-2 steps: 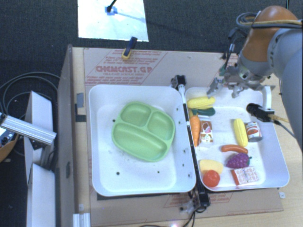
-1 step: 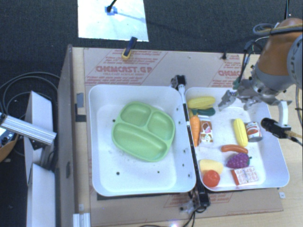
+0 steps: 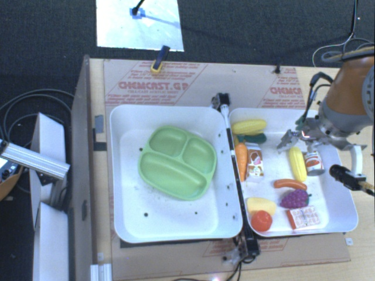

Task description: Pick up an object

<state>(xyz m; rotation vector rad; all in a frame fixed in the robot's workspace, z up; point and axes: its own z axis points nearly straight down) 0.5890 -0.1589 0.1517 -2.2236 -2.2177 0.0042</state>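
The brown board under the bins (image 3: 176, 84) is showing the red lettering "CHEMCAST GP", printed once behind the left bin and again, partly cut off, behind the right bin. The left bin (image 3: 132, 215) is holding a green divided plate (image 3: 177, 161), lying flat with three compartments. The right bin (image 3: 343, 206) is carrying the toy food: a yellow corn cob (image 3: 249, 126) is lying at the back with a dark green piece (image 3: 256, 138) just beside it, a carrot (image 3: 241, 158) is running along the inner wall, and a small carton (image 3: 254, 160) with a picture label too small to read is lying next to the carrot. Further right, a second yellow corn cob (image 3: 297, 164) is sitting upright in the view, with a small can (image 3: 313, 163) touching its right side. Nearer the front are a sausage (image 3: 290, 184), a bunch of purple grapes (image 3: 295, 199), a yellow piece (image 3: 261, 204), a red tomato (image 3: 262, 220) and a red-and-white packet (image 3: 304, 218). The gripper (image 3: 300, 138) is hanging over the back of the right bin, just above the second corn cob and the can, with its fingers spread apart and nothing between them.
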